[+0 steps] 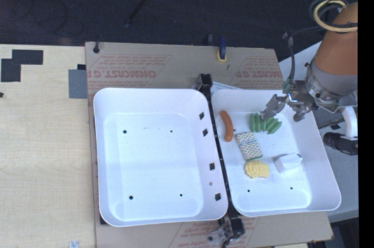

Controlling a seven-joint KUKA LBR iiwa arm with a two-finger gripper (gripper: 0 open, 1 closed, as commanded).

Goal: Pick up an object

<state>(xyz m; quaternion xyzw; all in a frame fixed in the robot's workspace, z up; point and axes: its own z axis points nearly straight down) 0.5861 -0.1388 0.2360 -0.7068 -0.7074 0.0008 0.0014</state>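
A robot claw, fingers spread apart and holding nothing, hovers just above green beans in the right bin.

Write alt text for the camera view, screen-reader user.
The gripper hovers over the right white bin, near a green toy. That bin also contains an orange sausage-shaped toy, a checkered packet, a yellow corn piece and a white block. The left white bin sits beside it.
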